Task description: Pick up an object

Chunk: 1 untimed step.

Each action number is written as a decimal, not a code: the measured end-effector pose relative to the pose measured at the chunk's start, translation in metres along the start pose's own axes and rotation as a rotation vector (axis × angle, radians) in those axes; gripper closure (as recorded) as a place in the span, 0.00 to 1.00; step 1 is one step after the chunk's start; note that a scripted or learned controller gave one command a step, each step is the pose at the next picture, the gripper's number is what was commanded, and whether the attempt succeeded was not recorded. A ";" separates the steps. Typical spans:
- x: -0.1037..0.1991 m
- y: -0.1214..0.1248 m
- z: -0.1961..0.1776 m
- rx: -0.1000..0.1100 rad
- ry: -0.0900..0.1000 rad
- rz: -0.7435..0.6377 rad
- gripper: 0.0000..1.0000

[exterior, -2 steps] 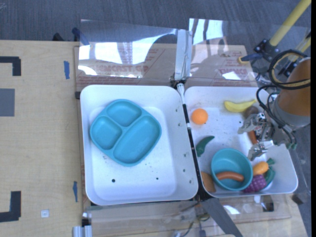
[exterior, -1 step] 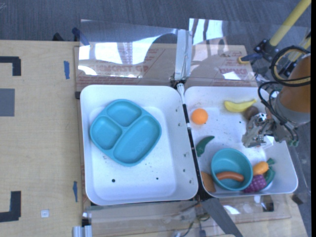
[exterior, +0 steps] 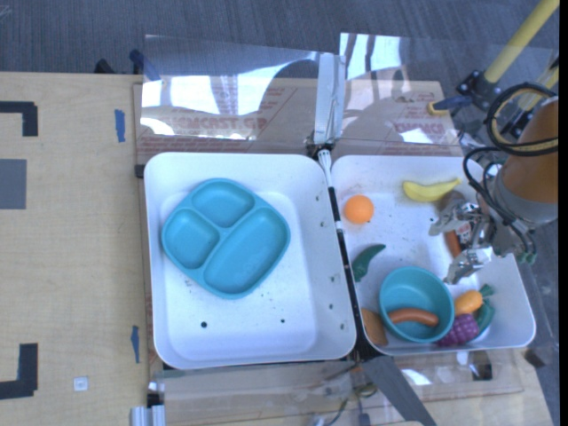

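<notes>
My gripper [exterior: 459, 240] hangs low over the right side of the right bin [exterior: 417, 169], below the arm's orange band. A small orange-red object [exterior: 454, 242] shows right at the gripper; whether it is held is unclear. A yellow banana [exterior: 429, 189] lies just up and left of the gripper. An orange ball [exterior: 358, 209] rests near the bin's left wall. A green piece [exterior: 366, 259] lies below the ball. A teal bowl [exterior: 414, 295] with a sausage [exterior: 414, 317] in it stands at the front. Purple grapes [exterior: 461, 329] and an orange-yellow piece [exterior: 469, 303] sit right of the bowl.
The left bin [exterior: 177, 327] holds a blue divided plate [exterior: 225, 237]. A tan piece [exterior: 374, 327] lies by the divider between the bins. Clear plastic panels [exterior: 231, 96] stand behind both bins. Cables [exterior: 501, 114] hang near the arm at right.
</notes>
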<state>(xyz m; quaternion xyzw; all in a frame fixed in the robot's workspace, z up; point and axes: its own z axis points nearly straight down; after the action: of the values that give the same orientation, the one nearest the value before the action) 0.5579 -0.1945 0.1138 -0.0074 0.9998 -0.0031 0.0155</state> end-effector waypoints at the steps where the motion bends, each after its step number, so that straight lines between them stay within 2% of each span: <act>1: -0.018 0.002 0.026 -0.003 0.022 0.133 0.00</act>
<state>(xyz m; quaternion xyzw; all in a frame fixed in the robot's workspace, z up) 0.5767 -0.1928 0.0887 0.0589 0.9983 -0.0005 0.0045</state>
